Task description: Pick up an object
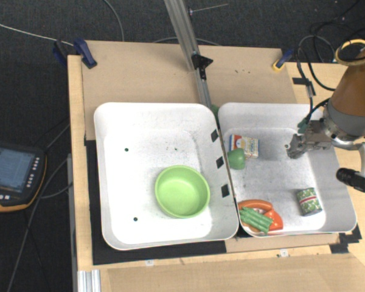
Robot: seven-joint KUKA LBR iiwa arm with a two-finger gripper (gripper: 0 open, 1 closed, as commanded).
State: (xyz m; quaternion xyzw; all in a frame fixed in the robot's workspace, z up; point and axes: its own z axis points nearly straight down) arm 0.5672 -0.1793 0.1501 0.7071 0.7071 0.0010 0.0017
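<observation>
Sitting in the left bin (pixel 109 163), a green bowl (pixel 182 191) lies toward its lower right. In the right bin (pixel 340 218), a green ball (pixel 236 159) touches a small carton (pixel 246 145) near the divider; a plate of toy vegetables (pixel 260 218) rests at the front edge, a can (pixel 308 201) further right. The gripper (pixel 295 146) hovers over the bin's upper right, holding nothing; whether it is wide or narrow I cannot tell.
</observation>
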